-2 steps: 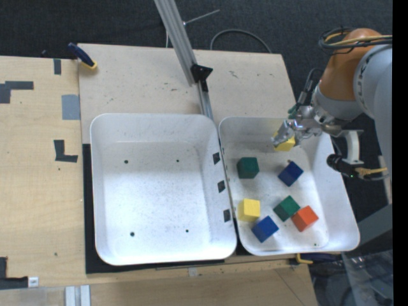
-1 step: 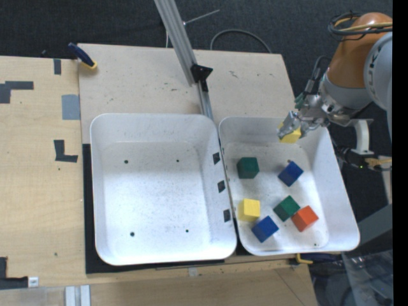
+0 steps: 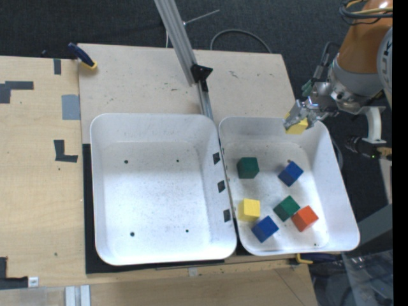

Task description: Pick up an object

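pale wooden surface (image 3: 159, 81) carries two white bins side by side. left bin (image 3: 102, 171) sits toward the near left edge; right bin (image 3: 338, 190) holds two green, two blue, one yellow and one orange block (image 3: 306, 217). my arm (image 3: 363, 50) comes over the far right corner, and my fingers (image 3: 298, 121) are clamped on a small yellow block (image 3: 296, 127) above that bin's far rim.

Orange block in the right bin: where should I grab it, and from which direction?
Come straight down on the orange block, closing across its free near-left and far-right faces. The green block crowds its far-left side, so fingers would probably snag there. The bin wall stands clear.
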You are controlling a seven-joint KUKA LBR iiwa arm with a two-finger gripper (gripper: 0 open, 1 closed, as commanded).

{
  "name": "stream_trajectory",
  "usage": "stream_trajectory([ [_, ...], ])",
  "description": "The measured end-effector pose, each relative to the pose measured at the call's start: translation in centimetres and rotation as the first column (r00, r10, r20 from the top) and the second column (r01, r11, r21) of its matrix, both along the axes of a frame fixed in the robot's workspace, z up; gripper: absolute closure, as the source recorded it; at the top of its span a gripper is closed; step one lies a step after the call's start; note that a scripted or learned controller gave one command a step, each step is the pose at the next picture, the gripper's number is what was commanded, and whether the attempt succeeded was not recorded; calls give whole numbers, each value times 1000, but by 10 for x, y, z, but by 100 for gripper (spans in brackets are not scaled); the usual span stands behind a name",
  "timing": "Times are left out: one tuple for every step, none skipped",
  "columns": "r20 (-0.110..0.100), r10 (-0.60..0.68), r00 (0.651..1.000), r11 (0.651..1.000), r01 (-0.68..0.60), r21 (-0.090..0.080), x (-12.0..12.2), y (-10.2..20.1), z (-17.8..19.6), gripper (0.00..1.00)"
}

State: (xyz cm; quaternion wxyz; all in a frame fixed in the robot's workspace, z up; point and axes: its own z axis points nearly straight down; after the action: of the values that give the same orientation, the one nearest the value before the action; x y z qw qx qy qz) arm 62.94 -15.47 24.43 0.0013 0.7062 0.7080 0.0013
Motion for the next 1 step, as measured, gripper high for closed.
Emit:
stream_trajectory([
  [0, -1, 1000, 1000, 1, -1, 1, 1, 50, 100],
])
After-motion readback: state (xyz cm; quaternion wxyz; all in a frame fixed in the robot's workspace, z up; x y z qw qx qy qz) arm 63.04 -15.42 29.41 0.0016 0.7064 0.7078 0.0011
